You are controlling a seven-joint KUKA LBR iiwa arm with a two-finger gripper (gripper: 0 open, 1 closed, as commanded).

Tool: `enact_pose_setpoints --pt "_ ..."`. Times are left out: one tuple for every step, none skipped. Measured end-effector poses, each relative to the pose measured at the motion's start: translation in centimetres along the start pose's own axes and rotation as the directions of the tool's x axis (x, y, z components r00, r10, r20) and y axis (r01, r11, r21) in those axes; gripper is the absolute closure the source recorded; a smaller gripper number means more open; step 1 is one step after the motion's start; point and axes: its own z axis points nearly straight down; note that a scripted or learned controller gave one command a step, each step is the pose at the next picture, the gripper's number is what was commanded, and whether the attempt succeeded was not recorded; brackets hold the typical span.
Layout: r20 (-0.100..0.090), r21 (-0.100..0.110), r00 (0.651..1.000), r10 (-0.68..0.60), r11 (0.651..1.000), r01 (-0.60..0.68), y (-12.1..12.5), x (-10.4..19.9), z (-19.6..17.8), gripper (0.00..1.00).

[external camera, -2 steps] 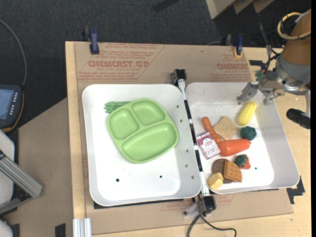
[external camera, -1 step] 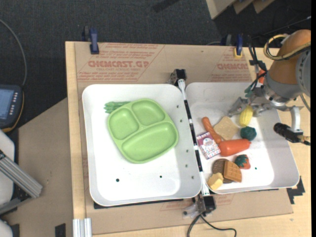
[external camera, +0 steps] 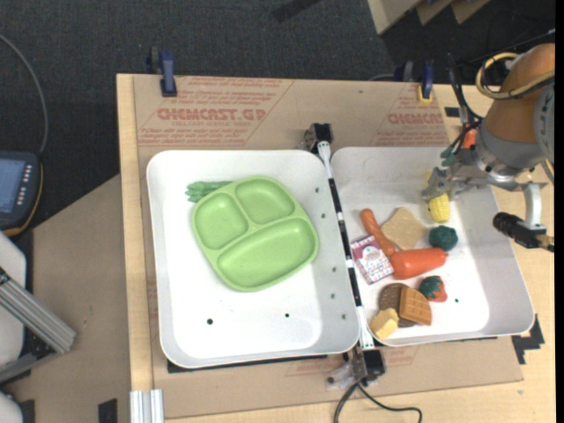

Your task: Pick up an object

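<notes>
Two shallow white bins sit side by side on the cardboard-covered bench [external camera: 264, 104]. The left bin [external camera: 176, 263] holds a green divided plate [external camera: 254, 232] with three compartments, and a small green leafy piece [external camera: 201, 189] pokes out from under the plate's upper-left rim.

The right bin [external camera: 502, 298] holds a cluster of toy foods. A small yellow corn piece [external camera: 438, 207] lies near the upper middle of this bin. Below it is a dark green round piece [external camera: 443, 236], and to the left of that a tan slice of bread [external camera: 404, 228]. An orange sausage-like stick [external camera: 372, 226] lies slanted beside the bread, touching a large orange carrot [external camera: 418, 260] that points right. A small printed card or packet [external camera: 371, 259] lies at the carrot's left end, close to the divider between the bins. Lower down are a red strawberry with a green top [external camera: 433, 288], a brown waffle [external camera: 413, 307], a dark chocolate-coloured piece [external camera: 391, 295] and a pale yellow wedge [external camera: 384, 323].

The grey arm [external camera: 515, 122] reaches in from the right, and its gripper [external camera: 441, 186] hangs over the upper part of the right bin, right above the corn piece. Whether it touches the corn cannot be told, nor can the state of the end effector.
</notes>
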Motion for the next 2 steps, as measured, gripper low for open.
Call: enact_pose_setpoints --pt "-0.002 -0.001 1.0 -0.005 1.0 0.005 -3.4 8.2 0.9 1.0" --pt "-0.003 -0.013 1.0 -0.011 1.0 0.01 1.6 15.7 -9.7 1.0"
